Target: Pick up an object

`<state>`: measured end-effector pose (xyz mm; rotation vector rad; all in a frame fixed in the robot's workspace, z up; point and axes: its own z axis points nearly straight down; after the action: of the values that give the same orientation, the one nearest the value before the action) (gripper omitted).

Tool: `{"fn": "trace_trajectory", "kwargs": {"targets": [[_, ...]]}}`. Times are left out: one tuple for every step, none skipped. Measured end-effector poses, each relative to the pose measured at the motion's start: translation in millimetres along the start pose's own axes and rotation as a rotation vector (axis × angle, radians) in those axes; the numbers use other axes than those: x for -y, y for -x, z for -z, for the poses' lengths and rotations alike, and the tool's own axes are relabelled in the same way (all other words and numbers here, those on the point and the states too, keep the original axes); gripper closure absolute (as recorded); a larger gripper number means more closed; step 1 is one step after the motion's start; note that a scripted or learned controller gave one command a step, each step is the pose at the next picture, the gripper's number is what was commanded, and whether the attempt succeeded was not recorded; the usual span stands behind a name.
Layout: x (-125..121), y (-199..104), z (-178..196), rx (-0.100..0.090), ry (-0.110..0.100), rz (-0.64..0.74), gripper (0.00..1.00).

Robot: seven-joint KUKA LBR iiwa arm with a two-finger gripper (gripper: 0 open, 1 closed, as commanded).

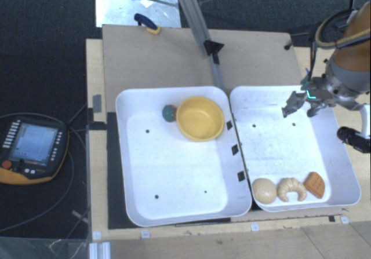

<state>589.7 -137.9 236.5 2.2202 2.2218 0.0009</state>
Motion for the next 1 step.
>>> {"fn": "trace_trajectory", "kwargs": {"targets": [[0.0, 0.0, 0.0, 0.000, 0.000, 0.000, 0.00]]}}
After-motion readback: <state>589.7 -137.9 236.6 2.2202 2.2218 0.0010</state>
